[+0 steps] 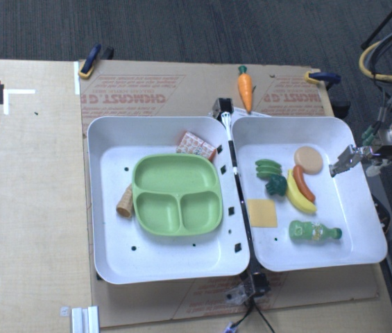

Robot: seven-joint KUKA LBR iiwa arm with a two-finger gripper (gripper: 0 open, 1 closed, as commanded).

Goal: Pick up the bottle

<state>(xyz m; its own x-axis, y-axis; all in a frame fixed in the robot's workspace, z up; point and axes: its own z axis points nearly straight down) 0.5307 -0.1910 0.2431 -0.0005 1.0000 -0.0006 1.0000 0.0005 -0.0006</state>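
While the gripper (343, 162) is hovering over the right rim of the right bin (352, 245), whether it is open or shut cannot be told from this slant. The bottle (313, 232) is lying on its side near that bin's front edge, cap pointing toward the right wall, with bare white floor showing around it. A yellow cheese slice (262, 213) is sitting just left of it, and a banana (300, 195) with what seems to be a sausage (304, 183) is lying behind it. A green divided plate (177, 194) is occupying the middle of the left bin (105, 248), well apart from the bottle.
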